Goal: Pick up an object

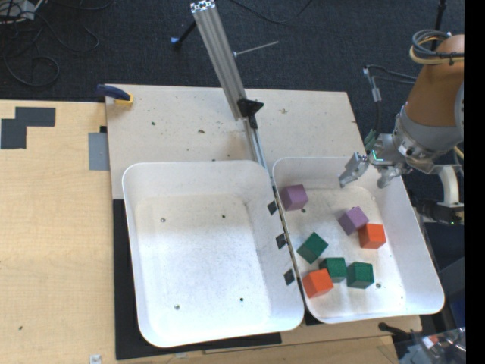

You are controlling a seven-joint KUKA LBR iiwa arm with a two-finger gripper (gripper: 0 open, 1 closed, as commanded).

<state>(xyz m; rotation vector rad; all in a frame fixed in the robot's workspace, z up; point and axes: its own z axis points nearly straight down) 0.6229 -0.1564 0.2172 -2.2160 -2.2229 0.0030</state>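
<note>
Approach step: pincer [369,171] open w/ nothing in it, hovering over far edge of right bin [424,279]. Nearest target purple cube [353,220], just nearer. Next: shift over it, drop, close.

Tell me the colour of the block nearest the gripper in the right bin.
Purple: the block just below the gripper, clearest in the camera view.
</note>
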